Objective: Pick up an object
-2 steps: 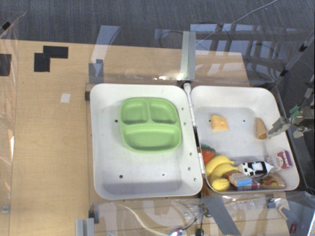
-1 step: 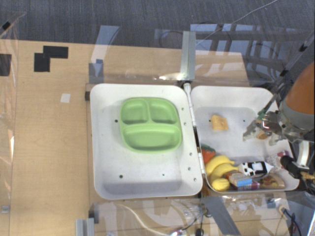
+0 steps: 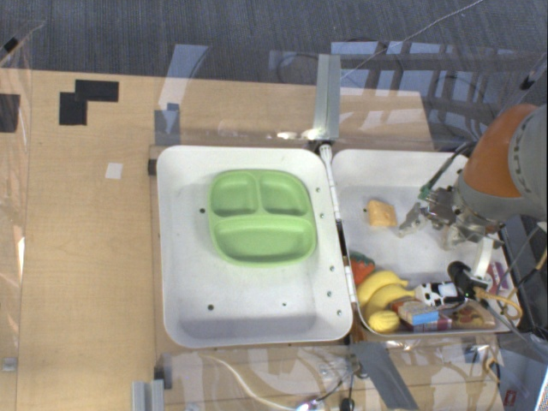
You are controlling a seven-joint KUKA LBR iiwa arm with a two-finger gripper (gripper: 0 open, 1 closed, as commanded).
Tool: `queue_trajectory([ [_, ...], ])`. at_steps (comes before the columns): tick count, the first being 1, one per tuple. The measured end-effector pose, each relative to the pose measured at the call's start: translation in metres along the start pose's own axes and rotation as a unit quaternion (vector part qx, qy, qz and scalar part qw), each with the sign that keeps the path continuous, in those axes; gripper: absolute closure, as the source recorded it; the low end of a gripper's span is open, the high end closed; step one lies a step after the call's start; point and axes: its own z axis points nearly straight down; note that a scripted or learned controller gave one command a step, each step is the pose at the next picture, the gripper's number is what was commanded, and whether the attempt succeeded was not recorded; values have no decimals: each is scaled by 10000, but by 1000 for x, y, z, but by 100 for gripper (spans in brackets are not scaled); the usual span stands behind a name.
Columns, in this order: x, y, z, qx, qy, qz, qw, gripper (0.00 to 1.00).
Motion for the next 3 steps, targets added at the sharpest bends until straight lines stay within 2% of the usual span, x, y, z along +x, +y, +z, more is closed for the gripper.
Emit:
queue_trajectory([
  [1,67,33,1,-1,11,-624,9980,0],
  [2,78,55,-46,28,-2,-554,9985,0],
  [3,106,76,3,13,0,-1298,9915,0],
])
